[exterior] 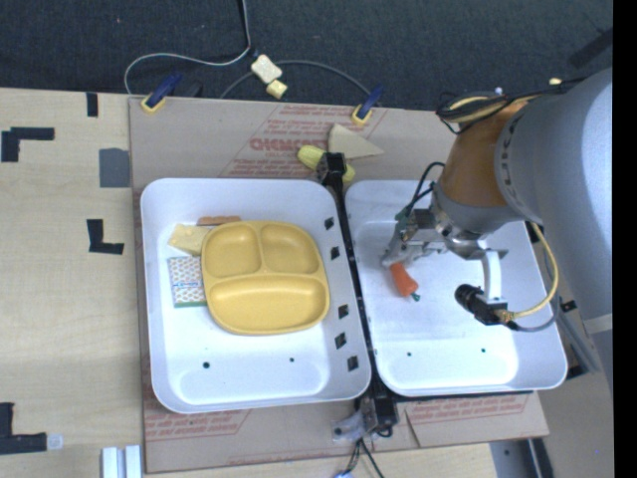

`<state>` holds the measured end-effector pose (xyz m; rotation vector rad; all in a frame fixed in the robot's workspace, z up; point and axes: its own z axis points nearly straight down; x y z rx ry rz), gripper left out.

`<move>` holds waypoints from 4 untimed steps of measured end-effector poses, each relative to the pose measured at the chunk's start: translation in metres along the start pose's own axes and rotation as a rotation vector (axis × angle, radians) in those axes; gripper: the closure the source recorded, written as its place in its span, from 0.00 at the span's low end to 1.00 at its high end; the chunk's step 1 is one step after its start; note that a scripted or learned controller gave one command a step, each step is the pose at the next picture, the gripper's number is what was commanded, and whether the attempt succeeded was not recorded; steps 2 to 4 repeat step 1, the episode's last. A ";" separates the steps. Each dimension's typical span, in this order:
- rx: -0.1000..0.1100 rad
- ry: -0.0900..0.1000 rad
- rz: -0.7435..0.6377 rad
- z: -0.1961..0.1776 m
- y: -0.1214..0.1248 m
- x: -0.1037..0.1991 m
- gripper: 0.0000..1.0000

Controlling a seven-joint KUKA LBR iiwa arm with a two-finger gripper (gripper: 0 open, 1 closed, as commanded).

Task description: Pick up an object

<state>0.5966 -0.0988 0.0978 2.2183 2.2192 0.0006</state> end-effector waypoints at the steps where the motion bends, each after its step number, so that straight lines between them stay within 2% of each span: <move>1: -0.006 0.005 -0.009 -0.093 0.012 0.077 1.00; 4: -0.006 0.005 -0.009 -0.093 0.012 0.077 1.00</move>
